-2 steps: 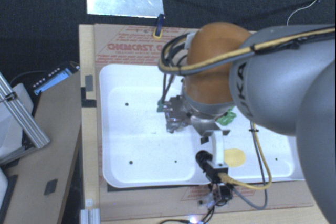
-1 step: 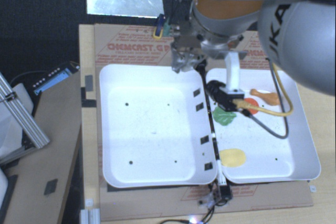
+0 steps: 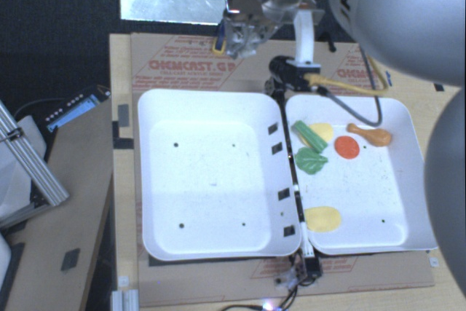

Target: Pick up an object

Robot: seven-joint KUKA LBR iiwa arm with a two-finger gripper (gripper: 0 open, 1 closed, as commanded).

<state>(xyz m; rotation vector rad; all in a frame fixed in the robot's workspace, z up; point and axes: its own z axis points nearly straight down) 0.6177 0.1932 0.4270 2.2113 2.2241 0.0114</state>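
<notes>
Five objects lie in the right bin (image 3: 408, 229); my pincer (image 3: 240, 40) hovers at eleven o'clock of them, its state unclear.

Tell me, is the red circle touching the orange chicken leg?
Apart. The camera view shows a strip of white bin floor between the red circle and the orange chicken leg, which lies just up and to its right.

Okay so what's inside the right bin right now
In the right bin: a green stick over a yellow piece, a green leaf, a red disc, a drumstick and a yellow piece nearer the front.
</notes>
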